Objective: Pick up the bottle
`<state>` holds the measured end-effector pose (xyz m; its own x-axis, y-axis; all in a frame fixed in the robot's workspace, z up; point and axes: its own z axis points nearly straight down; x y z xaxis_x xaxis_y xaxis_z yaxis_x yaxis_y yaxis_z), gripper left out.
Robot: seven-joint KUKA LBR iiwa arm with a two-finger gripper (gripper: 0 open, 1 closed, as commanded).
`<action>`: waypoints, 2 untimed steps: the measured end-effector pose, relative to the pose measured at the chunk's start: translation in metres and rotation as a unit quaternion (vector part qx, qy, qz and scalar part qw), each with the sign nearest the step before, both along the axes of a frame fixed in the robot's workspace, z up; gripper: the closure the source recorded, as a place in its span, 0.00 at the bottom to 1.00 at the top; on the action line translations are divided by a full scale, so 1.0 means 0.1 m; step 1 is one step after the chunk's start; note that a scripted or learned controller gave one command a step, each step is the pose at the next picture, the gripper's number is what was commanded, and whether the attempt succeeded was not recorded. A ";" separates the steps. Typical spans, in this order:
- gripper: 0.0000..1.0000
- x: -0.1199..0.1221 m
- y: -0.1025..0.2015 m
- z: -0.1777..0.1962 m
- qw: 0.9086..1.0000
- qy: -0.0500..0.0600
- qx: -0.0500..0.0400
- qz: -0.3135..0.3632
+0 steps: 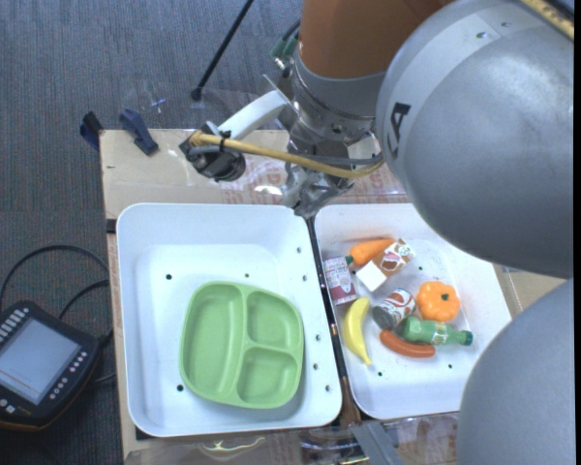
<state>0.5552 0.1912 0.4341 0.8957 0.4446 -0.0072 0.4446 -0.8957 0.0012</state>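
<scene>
The bottle (436,332) is green with a green cap and lies on its side in the right bin (481,271), near the bin's front right. It rests against a red pepper (407,345) and sits just below a small orange pumpkin (438,300). My gripper (310,200) hangs over the far end of the divide between the two bins, well above and to the left of the bottle. The big grey arm hides the bin's far right corner.
The right bin also holds a carrot (371,250), a red-and-white can (397,257), a white block (371,276), a dark red can (339,279), a banana (356,327) and a tin (394,306). A green divided tray (242,344) lies in the left bin (145,231).
</scene>
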 end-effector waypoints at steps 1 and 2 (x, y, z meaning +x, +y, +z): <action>1.00 0.48 0.52 -0.01 1.000 0.000 0.000 -0.005; 1.00 -0.32 0.54 0.00 0.997 0.000 0.000 0.077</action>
